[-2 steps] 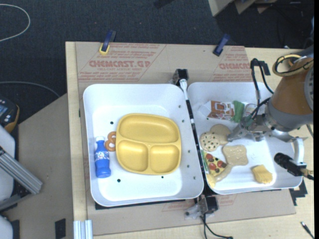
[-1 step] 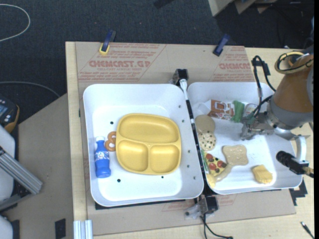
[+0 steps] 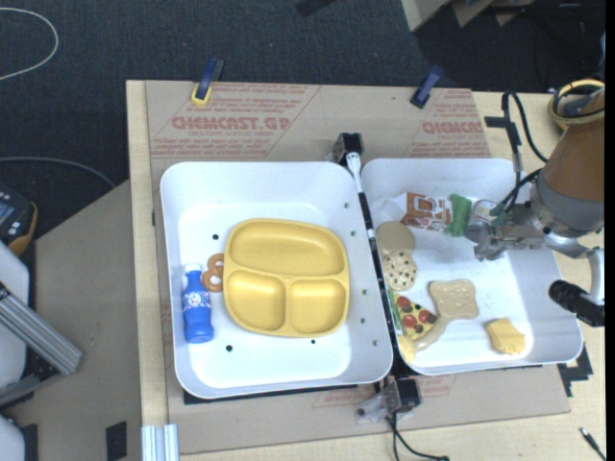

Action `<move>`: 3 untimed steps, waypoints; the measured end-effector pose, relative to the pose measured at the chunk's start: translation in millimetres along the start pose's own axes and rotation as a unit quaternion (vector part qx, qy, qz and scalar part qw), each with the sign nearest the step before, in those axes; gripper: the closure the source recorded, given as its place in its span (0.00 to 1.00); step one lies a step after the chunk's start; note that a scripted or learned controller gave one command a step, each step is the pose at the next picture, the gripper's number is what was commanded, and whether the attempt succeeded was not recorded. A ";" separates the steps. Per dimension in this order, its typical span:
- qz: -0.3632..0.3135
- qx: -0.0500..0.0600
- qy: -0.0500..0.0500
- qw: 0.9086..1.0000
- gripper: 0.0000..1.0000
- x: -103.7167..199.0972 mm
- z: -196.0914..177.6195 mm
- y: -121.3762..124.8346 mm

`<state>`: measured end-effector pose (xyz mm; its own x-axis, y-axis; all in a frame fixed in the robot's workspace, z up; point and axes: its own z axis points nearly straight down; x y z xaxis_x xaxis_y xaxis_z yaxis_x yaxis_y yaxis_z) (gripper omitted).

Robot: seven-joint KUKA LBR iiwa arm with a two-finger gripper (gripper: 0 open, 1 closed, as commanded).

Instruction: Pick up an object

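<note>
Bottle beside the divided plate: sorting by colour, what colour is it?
Blue bottle with a white label, camera view.

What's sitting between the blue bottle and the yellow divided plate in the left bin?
In the camera view, a small pretzel lies between the blue bottle and the yellow plate, touching the plate's left edge.

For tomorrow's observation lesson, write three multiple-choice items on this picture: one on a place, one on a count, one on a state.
1. Where does the blue bottle lie?
A. left bin
B. right bin
C. on the cardboard

2. How many compartments has the yellow tray?
A. two
B. three
C. five

3. How does the tool stand?
A. over the right bin
B. over the left bin
C. off the bench

Key: 1 A, it lies beside the tray; 2 B, one long and two small; 3 A, near the green item.
</note>
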<state>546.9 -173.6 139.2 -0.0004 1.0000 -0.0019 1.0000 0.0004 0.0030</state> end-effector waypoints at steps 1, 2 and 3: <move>0.000 -0.001 0.000 1.000 1.00 1.4 -44.0 -3.0; 0.000 -0.001 0.000 1.000 1.00 1.3 -87.5 -1.9; -0.003 0.002 0.002 1.000 1.00 56.7 -77.0 9.3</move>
<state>555.9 -116.8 216.0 -0.0057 1.0000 0.0023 1.0000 0.0057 -0.0019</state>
